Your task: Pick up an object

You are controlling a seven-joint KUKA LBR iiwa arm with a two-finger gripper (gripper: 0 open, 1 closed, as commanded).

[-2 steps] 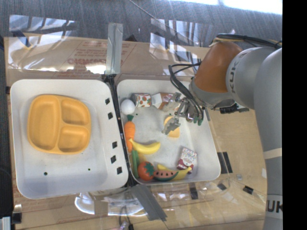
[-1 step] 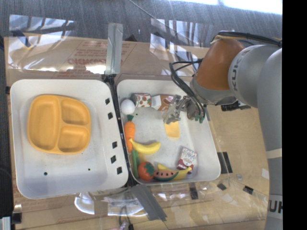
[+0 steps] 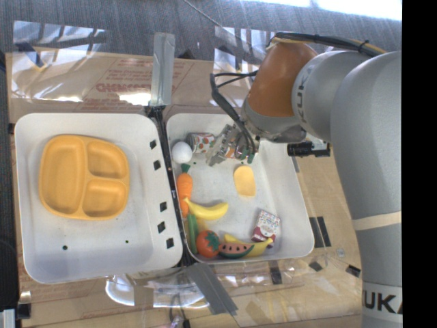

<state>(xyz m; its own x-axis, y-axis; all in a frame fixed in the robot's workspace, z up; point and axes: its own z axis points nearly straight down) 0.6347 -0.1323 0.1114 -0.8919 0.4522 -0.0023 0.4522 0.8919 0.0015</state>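
Observation:
My gripper (image 3: 232,154) hangs low over the back of the right bin (image 3: 295,190), under the orange wrist band. Its fingers stand open with nothing between them. A small printed can (image 3: 200,142) lies just to its left, and a white ball (image 3: 181,152) lies beyond that by the bin's left wall. A pale yellow piece (image 3: 244,180) sits just in front of the gripper. Further forward lie a carrot (image 3: 184,186), a banana (image 3: 207,210), a red carton (image 3: 266,225), a watermelon slice (image 3: 240,249) and an orange-red fruit (image 3: 207,243).
The left bin (image 3: 27,238) holds a yellow divided plate (image 3: 83,176). The grey arm (image 3: 355,115) covers the right side of the view and overhangs the right bin's far corner. Brown cardboard (image 3: 89,80) lies behind both bins.

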